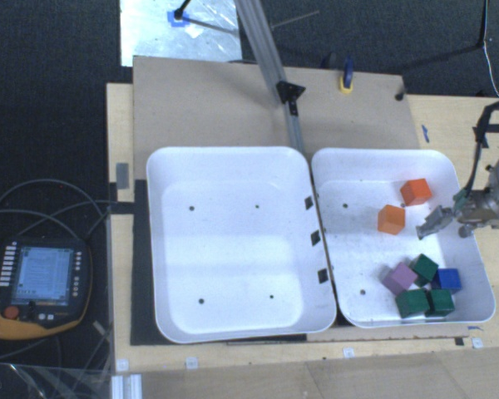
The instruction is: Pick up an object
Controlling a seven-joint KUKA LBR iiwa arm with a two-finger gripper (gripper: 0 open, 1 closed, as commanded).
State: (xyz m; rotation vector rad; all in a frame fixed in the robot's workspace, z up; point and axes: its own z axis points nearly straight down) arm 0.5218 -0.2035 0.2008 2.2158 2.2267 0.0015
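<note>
Left bin (233, 173): white, shallow, bare floor with small dark holes. Right bin (349, 181): white, holds seven cubes. Two orange cubes (415, 192), (391, 219) upper centre, apart. Cluster at near right corner: purple cube (398, 278), three green cubes (424, 268), (412, 303), (440, 302), blue cube (447, 280), packed close. Gripper (432, 221) over right bin, just right of lower orange cube; fingers hold nothing, spread unclear — cannot tell.

Not much of the robot to see tbh, just the gripper (437, 223) at the right edge of the frame: grey, dull metal, blocky body with pale fingers. A black bracket (487, 123) and thin dark cable sit above it, upper right.
</note>
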